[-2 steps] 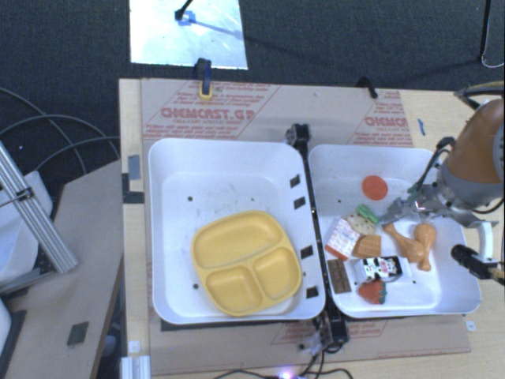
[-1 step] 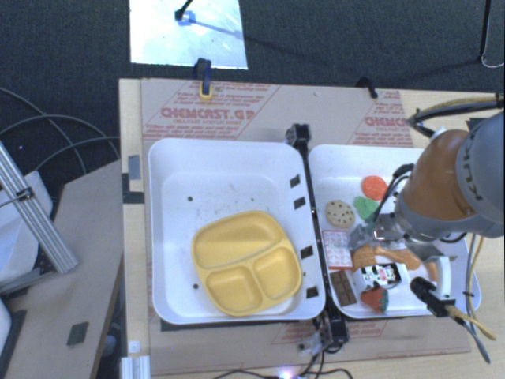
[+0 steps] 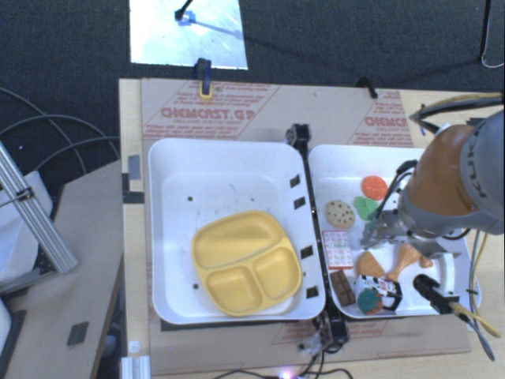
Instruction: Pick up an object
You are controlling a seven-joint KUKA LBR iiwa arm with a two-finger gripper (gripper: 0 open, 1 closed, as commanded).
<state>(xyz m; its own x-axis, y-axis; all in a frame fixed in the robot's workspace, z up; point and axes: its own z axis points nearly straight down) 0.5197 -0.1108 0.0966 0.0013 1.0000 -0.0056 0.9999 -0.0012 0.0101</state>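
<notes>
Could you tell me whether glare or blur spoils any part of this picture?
Camera view: the square silver reflective sheet on the dark floor glares bright; the two white bins are evenly lit, and the yellow divided plastic tray is sharp; the small toys under the grey arm are soft.

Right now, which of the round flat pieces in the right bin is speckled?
The tan cookie, lying nearest the divider between the bins. It carries dark specks, while the orange disc and the green piece beside it are plain coloured.
</notes>
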